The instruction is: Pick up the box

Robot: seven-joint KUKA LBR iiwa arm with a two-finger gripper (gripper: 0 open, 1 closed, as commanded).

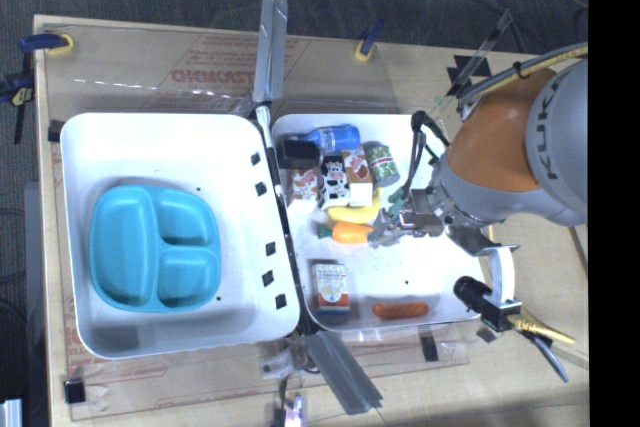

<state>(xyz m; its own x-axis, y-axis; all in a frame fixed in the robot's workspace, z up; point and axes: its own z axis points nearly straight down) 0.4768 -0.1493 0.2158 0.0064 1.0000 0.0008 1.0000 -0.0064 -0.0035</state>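
The small orange-and-white carton box (pixel 330 284) lies at the right white bin's (pixel 440 290) front edge, left of and below the jaws (pixel 385 230); whether they are wide or narrow, I cannot tell.

The gripper (pixel 385 231) hangs low in the right bin (pixel 440 300), touching the carrot (pixel 350 233); the box (pixel 330 286) lies near, toward the camera.

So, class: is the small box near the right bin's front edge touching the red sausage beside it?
Apart. The camera view plainly shows a strip of white bin floor between the box and the sausage.
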